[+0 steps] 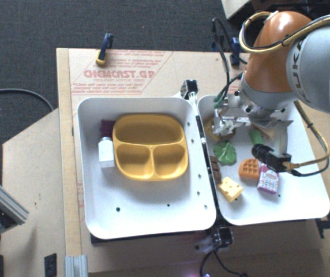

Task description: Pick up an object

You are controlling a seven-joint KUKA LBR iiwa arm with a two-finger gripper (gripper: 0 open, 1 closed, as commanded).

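My gripper (225,124) hangs low over the back left part of the right bin (303,203), just above a brown item (216,131) that it partly hides. In front of it lie a green leaf (225,153), a round waffle (249,169), a yellow cheese wedge (231,188) and a pink carton (268,181). A dark brown piece (215,169) lies along the bin's left wall. A green item (257,137) peeks out from under the wrist.
The left bin (96,212) holds a yellow divided plate (150,146), with a small white bottle (106,153) and a dark purple item (107,126) at its left. The arm covers the back of the right bin. A blue and yellow clamp (104,49) sits on the board behind.
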